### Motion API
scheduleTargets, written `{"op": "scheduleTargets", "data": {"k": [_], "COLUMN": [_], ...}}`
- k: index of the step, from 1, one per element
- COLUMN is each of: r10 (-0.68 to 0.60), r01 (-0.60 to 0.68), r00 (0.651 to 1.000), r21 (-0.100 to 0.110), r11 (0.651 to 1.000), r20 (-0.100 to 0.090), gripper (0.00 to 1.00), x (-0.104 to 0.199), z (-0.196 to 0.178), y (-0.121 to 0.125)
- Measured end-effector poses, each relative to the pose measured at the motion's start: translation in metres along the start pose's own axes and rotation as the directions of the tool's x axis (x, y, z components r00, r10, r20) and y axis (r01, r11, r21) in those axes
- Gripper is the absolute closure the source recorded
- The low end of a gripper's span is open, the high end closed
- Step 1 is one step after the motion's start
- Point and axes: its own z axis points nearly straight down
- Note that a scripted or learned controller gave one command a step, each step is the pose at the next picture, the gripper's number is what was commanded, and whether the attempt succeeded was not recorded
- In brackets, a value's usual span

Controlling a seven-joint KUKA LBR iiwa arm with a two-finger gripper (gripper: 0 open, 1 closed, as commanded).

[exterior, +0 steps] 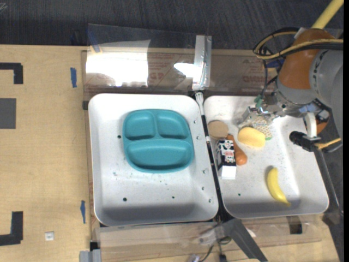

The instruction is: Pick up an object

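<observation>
Lemon (251, 137) looks like your nearest candidate: it sits in the right bin (311, 201), toward the back, touching a speckled mesh-like item (263, 125) just behind it. Your gripper (260, 109) hangs over that back area, just beside the mesh item, with the arm (308, 75) reaching in from the right. From this slant you cannot tell how the claw stands, and nothing shows between its tips, so treat it as holding nothing.

Elsewhere in the same bin you have a banana (276, 185) lying alone near the front, a brown round thing (218, 129) against the left wall, a small dark carton (226, 153) with a white end, and a little orange piece (240, 158) touching the carton. The left bin (109, 190) holds a teal divided plate (158, 140).

Watch for these risks, as a judgement only: if you descend where the claw is now, you may catch the mesh item's edge rather than the lemon, and a round, smooth lemon tends to roll or squirt out of a two-finger pinch. The tight cluster by the carton invites nudging neighbours. The back wall of the bin is close, so a tip could strike it
</observation>
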Motion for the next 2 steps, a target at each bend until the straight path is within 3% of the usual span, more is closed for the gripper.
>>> {"op": "scheduleTargets", "data": {"k": [2], "r10": [-0.051], "r01": [0.051], "r00": [0.999], "r21": [-0.001], "r11": [0.999], "r20": [-0.001], "gripper": [0.0], "x": [0.063], "z": [-0.002], "y": [-0.055]}}
